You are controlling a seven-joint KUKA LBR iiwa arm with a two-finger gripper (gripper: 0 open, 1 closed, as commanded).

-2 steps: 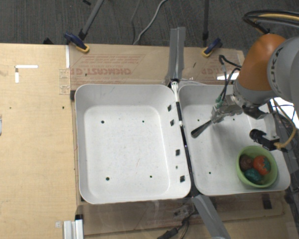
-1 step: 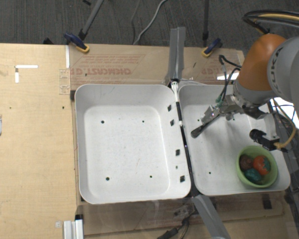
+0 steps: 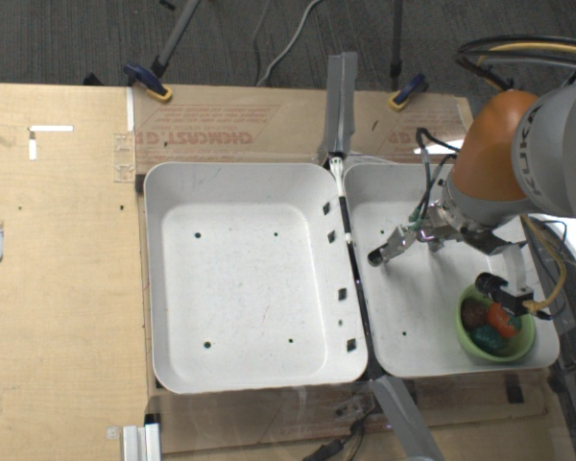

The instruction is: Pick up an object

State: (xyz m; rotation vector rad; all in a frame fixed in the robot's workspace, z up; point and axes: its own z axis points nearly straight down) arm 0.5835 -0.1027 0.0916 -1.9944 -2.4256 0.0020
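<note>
A green bowl [image 3: 468, 339] sits in the near right corner of the right bin [image 3: 408, 339]. It holds small red and orange items [image 3: 494, 325] and something dark green beside them. My gripper [image 3: 379, 254] hangs low over the left-middle part of the right bin, slanting down to the left. It is well to the left of the bowl, and nothing shows in its grasp. The grey arm with its orange band [image 3: 494, 147] reaches in from the right above the bin's far side.
The left bin [image 3: 168, 286] lies beside the right one, with a dark divider rail [image 3: 350, 257] between them. Cardboard [image 3: 221, 128] covers the bench behind the bins. Blue-and-yellow clamps [image 3: 149, 82] hold its back edge.
</note>
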